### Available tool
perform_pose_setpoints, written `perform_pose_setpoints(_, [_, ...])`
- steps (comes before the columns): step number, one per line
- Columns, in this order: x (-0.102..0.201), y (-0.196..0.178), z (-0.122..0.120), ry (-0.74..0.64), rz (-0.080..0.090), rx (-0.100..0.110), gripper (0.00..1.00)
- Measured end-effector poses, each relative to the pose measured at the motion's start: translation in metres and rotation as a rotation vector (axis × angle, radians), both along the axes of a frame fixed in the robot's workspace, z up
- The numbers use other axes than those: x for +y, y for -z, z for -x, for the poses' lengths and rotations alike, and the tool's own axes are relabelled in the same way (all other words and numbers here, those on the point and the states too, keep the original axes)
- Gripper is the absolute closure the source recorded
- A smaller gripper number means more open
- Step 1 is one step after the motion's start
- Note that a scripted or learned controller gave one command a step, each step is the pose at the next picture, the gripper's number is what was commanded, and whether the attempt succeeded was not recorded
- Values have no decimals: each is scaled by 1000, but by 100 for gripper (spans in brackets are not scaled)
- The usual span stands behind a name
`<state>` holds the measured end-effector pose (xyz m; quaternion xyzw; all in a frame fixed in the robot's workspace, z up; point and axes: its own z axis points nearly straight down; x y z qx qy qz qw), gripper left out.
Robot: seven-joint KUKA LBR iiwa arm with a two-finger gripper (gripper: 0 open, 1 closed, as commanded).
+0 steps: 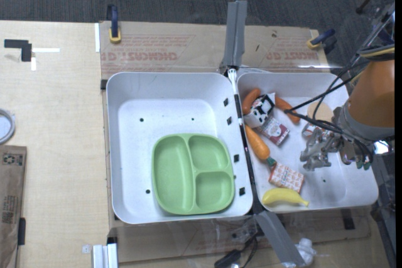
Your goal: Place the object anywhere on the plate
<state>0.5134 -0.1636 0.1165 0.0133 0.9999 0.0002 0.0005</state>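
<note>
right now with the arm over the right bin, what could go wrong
1. The tool hangs over bare bin floor, apart from the toys; closing here would likely grab nothing.
2. The carrot, small boxes and banana lie close together, so one grab may shove others.
3. The green plate sits in the left bin, past the bin walls.

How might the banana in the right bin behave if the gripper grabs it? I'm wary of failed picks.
The banana is curved and smooth-skinned, so it could pivot or slip between fingers. It lies by the bin's near wall, probably cramping approach. It looks toy-like, likely light.
</note>
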Motion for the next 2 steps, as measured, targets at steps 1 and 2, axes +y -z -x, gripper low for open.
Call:
perform_pose_setpoints(1, [9,19,24,-64,6,-16,100])
perform_pose_setpoints(2, [61,-57,-31,-220,0,-3,100])
